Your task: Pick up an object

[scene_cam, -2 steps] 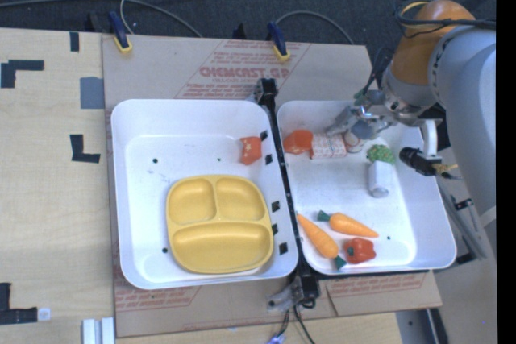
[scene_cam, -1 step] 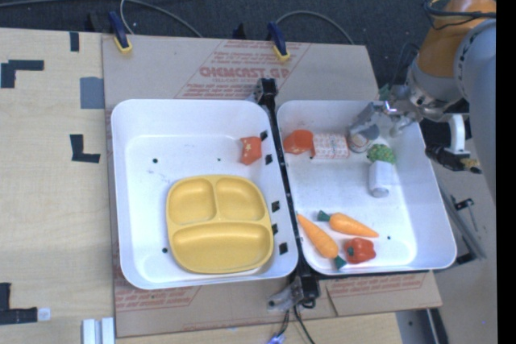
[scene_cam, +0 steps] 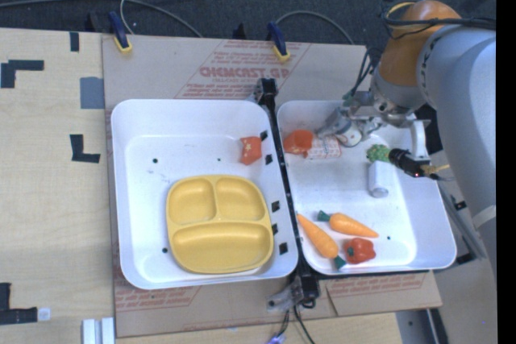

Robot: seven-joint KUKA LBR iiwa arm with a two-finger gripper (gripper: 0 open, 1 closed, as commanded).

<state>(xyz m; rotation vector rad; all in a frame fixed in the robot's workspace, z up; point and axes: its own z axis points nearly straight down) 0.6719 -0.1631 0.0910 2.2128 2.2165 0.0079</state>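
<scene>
The red pepper (scene_cam: 359, 250) and two carrots (scene_cam: 352, 225) (scene_cam: 318, 235) lie at the near edge of the right bin (scene_cam: 403, 258); a grey cylinder (scene_cam: 377, 179) and a green broccoli piece (scene_cam: 376, 152) sit further back toward the arm side. The claw (scene_cam: 334, 127) is lowered into the far left part of this bin, just beside an orange-red round item (scene_cam: 297, 142) and a small pale, patterned item (scene_cam: 325, 148); whether its opening is wide or narrow cannot be told (the wrist hardware blurs it), and nothing is visibly held. The slanted reach suggests one of these two items is the pick target. The left bin (scene_cam: 129, 173) holds a yellow divided plate (scene_cam: 219, 223) and a small red block (scene_cam: 251, 149) near the divider; both bins rest on cardboard clamped to the counter (scene_cam: 48, 189), presumably so they do not slide.
</scene>
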